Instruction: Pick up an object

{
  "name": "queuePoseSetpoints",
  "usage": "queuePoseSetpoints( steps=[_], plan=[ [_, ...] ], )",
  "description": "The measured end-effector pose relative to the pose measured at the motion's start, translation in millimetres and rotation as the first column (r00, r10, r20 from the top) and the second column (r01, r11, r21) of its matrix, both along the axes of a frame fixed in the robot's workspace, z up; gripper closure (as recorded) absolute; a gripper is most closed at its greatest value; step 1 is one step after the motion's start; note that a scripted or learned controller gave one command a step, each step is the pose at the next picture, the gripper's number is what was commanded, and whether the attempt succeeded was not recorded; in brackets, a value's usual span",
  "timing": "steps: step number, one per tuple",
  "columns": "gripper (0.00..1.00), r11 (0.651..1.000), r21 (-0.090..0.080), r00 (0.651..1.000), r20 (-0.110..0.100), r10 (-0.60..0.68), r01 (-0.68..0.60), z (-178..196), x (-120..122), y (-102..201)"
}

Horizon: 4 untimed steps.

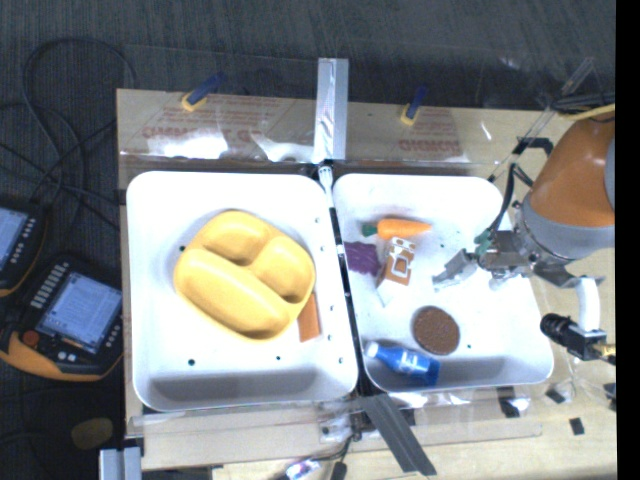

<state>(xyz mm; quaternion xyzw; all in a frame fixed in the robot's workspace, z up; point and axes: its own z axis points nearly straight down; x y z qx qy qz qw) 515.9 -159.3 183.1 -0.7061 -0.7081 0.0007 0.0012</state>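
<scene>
The tool (455, 267) hangs over the right bin (520, 363), fingers apart, gripping nothing; just below it lies a brown disc (436, 329); left of it, a small orange-and-white box (400, 262), a carrot (403, 228), a purple piece (361, 258); a blue bottle (404, 362) lies near the front wall; a yellow form (245, 273) occupies the left bin (160, 368).

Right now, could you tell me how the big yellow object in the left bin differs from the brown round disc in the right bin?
The yellow object is far larger than the brown disc and takes up much of its bin. The yellow object is lumpy and lobed, smooth and glossy; the brown disc is a neat circle that looks flat and speckled. An orange piece touches the yellow object's edge; the brown disc lies apart from its neighbours. Both rest on white bin floors.
</scene>
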Motion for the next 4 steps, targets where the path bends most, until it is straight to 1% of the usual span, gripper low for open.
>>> queuePoseSetpoints(
  steps=[1,2,3,4],
  plan=[
    [0.00,0.999,-0.001,0.999,0.003,0.044,-0.044,-79.1,-21.6,38.5],
    [0.00,1.000,0.000,1.000,0.013,0.027,-0.027,-93.6,-28.3,19.2],
    [1.00,1.000,0.000,1.000,0.012,0.026,-0.026,-85.0,-28.0,19.1],
    [1.00,0.993,-0.002,0.993,0.000,0.122,-0.122,67.3,-31.7,82.7]
  ],
)
